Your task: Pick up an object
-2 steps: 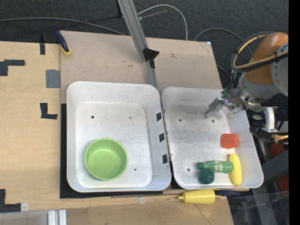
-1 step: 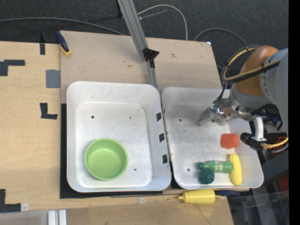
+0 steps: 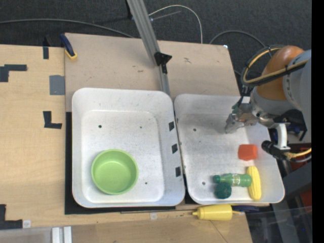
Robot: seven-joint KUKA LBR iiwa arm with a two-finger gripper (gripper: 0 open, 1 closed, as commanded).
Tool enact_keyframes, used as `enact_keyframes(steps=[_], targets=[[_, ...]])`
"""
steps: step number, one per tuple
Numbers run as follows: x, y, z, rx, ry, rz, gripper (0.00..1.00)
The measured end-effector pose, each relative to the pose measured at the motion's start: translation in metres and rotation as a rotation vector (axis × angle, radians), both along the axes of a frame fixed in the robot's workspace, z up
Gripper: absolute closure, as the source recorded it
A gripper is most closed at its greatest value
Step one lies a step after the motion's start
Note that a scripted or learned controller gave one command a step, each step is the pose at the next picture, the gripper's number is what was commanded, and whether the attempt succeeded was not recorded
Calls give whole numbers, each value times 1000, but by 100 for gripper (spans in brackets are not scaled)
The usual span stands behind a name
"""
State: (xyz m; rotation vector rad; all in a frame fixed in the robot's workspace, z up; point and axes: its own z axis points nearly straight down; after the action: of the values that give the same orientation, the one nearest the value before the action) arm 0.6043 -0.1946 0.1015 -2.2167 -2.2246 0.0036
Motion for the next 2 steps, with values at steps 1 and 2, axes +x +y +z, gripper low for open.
enact_keyframes(steps=[1, 2], targets=[[3, -5, 62, -1, -8, -2, 100], [-5, -3, 111, -1, -6, -2, 100]])
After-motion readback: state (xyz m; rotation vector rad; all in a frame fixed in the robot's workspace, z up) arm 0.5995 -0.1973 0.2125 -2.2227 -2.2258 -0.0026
